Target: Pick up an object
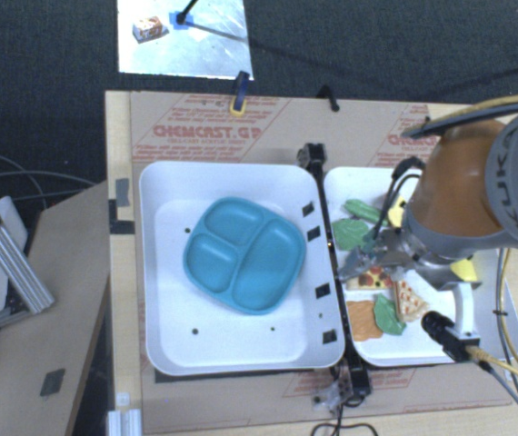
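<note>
My gripper is down in the right bin, among a cluster of small toy foods. Beside it lie green leafy pieces, an orange-brown flat piece, a green piece and a pizza-like slice. A yellow piece peeks out under the arm. The arm's bulky orange and grey wrist covers much of the bin's right half. Whether anything sits between the fingers is hidden by the clutter.
The left bin holds a blue divided plate. A black divider with clips runs between the bins. Cables and a black connector hang near the right bin's front. An aluminium frame stands at the far left.
</note>
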### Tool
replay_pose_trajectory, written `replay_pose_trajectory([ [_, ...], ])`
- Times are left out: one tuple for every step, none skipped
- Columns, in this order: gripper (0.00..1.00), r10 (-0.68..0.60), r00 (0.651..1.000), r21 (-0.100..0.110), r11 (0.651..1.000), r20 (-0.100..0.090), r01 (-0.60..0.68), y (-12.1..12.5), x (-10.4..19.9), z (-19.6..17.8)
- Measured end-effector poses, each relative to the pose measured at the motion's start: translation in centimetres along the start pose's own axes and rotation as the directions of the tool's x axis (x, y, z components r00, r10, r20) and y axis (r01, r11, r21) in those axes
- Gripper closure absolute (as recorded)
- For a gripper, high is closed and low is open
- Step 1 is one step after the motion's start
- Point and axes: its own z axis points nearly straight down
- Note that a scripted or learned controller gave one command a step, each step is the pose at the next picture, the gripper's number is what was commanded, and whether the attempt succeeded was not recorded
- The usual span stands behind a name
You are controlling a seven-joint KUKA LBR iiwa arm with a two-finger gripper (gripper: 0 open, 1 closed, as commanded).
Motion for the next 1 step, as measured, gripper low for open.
replay_pose_trajectory([
  [0.00,-0.006,1.000,-0.005,1.000,0.001,0.006,4.70,1.59,-0.05],
])
